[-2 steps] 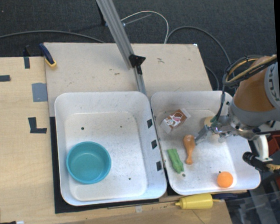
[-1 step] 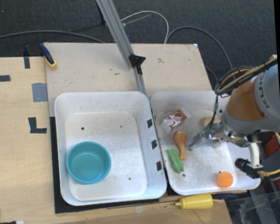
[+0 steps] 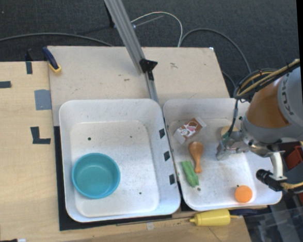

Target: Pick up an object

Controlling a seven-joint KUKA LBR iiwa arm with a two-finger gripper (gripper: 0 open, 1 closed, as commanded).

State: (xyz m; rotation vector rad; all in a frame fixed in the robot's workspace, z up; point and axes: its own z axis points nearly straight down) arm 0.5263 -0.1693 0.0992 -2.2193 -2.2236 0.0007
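Note:
The right bin [image 3: 212,104] holds a brown and white snack packet [image 3: 188,130], a tan drumstick-shaped toy [image 3: 196,155], a green piece [image 3: 190,173] and an orange ball [image 3: 243,193]. My gripper [image 3: 224,150] is down inside this bin near its right side, to the right of the drumstick and apart from it. The grey arm with its orange band [image 3: 267,110] comes in from the right and hides the bin's right wall. A small pale green patch [image 3: 225,132] shows just above the gripper; what it is I cannot tell.
The left bin [image 3: 109,108] holds a blue bowl [image 3: 96,174] at its front left. A yellow bottle [image 3: 212,218] lies on the bench edge in front of the right bin. A grey pole [image 3: 130,36] slants over the back between the bins. Cables trail behind.

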